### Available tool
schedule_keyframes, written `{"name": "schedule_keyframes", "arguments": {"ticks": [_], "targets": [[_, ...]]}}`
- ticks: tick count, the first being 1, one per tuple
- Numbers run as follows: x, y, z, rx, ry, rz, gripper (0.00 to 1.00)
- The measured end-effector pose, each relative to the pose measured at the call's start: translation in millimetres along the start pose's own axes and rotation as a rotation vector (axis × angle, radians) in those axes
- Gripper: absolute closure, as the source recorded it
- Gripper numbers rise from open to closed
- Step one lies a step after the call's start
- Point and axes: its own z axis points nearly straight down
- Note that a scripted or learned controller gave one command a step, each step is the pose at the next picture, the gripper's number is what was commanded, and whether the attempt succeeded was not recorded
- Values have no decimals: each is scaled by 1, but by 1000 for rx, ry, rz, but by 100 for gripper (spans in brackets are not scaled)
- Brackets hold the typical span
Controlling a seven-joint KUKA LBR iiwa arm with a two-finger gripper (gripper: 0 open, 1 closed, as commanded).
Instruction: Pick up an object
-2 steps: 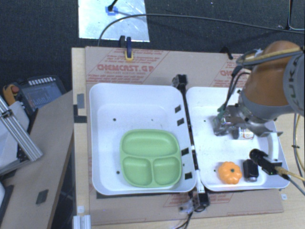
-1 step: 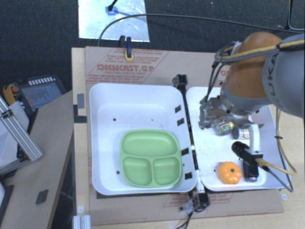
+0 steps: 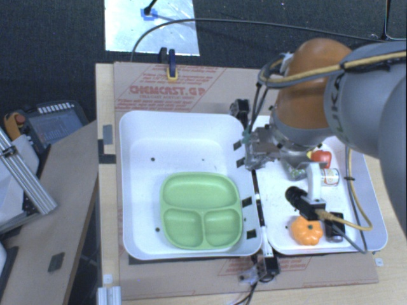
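orange pumpkin (image 3: 305,231), right bin (image 3: 275,199), near wrist (image 3: 299,135)

A green three-compartment plate (image 3: 200,210) lies flat in the near half of the left bin (image 3: 178,132). In the right bin (image 3: 275,199), a small orange fruit (image 3: 305,232) sits near the front wall, and a red item (image 3: 323,157) lies farther back.

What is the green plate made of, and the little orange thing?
The green plate looks like matte plastic: one even colour, with moulded compartments. The orange thing may be plastic or rubber, smooth and faintly shiny; too small to be sure.
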Motion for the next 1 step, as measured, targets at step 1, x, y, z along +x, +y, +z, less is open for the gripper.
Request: {"name": "schedule_keyframes", "arguments": {"ticks": [1], "targets": [[43,18,3,0,0,1,100]]}}
